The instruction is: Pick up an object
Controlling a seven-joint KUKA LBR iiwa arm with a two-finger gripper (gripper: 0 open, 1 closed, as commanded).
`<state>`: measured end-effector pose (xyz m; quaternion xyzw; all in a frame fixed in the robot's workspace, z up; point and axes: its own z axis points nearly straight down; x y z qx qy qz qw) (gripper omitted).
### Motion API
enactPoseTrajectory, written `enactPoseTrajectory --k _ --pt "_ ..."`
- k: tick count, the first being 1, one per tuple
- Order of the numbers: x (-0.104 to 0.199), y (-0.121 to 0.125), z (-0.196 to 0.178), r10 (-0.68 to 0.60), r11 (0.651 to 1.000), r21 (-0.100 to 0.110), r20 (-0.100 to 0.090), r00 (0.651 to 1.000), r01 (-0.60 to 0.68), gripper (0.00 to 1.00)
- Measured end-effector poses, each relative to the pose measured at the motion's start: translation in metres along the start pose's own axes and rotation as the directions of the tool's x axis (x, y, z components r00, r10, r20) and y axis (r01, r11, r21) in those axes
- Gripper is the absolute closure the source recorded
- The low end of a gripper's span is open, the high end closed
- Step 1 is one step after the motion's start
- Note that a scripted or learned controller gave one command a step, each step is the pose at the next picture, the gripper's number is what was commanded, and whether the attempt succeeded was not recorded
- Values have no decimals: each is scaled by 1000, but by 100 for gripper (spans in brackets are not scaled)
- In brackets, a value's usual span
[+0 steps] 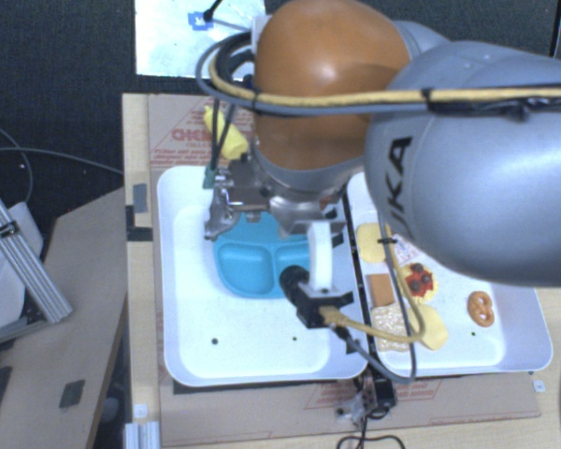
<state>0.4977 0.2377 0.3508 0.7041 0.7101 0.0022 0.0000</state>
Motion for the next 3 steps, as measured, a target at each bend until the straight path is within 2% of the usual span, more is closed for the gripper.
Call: enactPoseTrajectory --k 1,2,3 --pt "-17 21 123 10 1000 11 7 1000 -10 0" --pt "-3 49 32 4 1000 -8 -2 1000 -4 0" --pt "-3 7 -77 1 1000 -7 -4 1000 -2 0"
